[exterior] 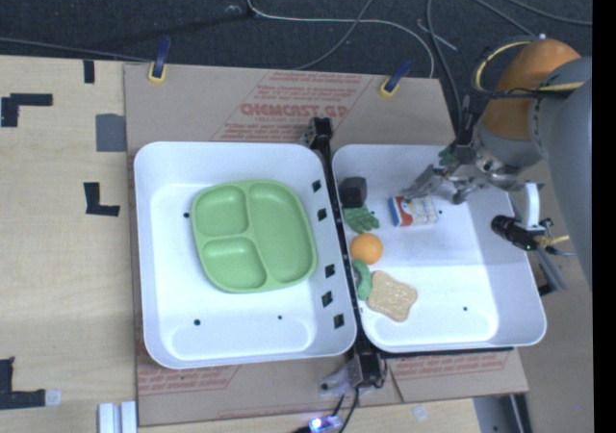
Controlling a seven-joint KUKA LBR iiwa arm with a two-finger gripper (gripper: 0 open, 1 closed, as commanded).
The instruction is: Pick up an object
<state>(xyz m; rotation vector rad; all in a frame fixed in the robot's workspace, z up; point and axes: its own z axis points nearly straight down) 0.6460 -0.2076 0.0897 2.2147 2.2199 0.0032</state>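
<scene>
Carton (416, 213), a small white box with red and blue print, is my guess at the target: it lies on its side on the floor of the right bin (500, 320), towards that bin's far wall and well clear of the divider between the two bins. The gripper (432, 185) hangs just beyond the carton's far edge, its fingers angled down and towards the carton; from this slant I cannot tell whether they are spread or closed, nor whether they touch the box, and nothing sits visibly between them.

On the carton's divider side the other pieces cluster: a small black block (352, 191) by the divider, a leafy green toy (362, 220) just below it, an orange ball (366, 248) nearer still, then a slice of toy bread (392, 295) lying flat, half on a second green piece. The carton stands apart from all of them, so it should be the easiest grasp.

To do it well, I would centre the fingers over the carton's shorter width and come straight down, so that one finger lands on each long face. A tilted approach risks pushing the light box along the smooth floor, so the fingers want to reach low before closing. Then lift straight up and check that the box rises too.

The left bin (154, 229) holds a green divided plate (254, 234), well away from the work.
</scene>
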